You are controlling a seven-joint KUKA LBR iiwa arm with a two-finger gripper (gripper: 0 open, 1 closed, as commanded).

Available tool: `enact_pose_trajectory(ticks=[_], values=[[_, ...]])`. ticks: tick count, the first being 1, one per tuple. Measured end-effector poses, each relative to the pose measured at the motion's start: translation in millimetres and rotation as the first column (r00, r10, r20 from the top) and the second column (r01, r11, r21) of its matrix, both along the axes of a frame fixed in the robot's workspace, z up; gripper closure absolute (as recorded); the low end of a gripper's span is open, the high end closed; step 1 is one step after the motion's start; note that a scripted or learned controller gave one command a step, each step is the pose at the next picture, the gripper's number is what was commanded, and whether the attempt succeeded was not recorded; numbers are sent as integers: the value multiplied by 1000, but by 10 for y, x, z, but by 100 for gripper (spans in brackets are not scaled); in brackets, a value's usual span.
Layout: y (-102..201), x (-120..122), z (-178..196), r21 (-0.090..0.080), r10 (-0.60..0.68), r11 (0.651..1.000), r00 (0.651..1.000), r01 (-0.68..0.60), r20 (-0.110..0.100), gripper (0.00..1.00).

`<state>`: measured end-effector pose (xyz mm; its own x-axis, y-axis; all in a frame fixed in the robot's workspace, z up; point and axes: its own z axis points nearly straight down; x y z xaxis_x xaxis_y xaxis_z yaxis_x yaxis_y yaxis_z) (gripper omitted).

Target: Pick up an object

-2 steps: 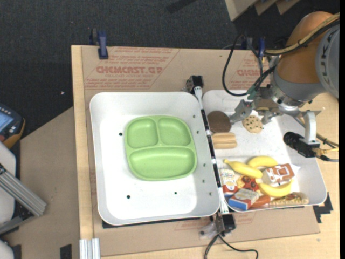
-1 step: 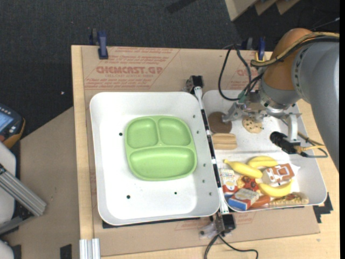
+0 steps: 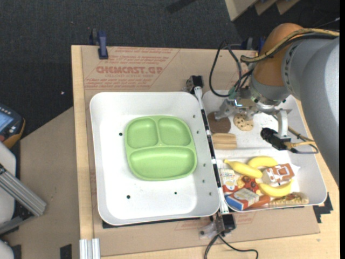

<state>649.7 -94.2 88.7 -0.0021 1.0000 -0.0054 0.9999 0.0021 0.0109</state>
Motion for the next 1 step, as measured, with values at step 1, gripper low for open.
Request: enact_pose_trajectory(ticks=[1], values=[[-12, 17, 128, -2, 0, 1000, 1000, 0, 7, 100]])
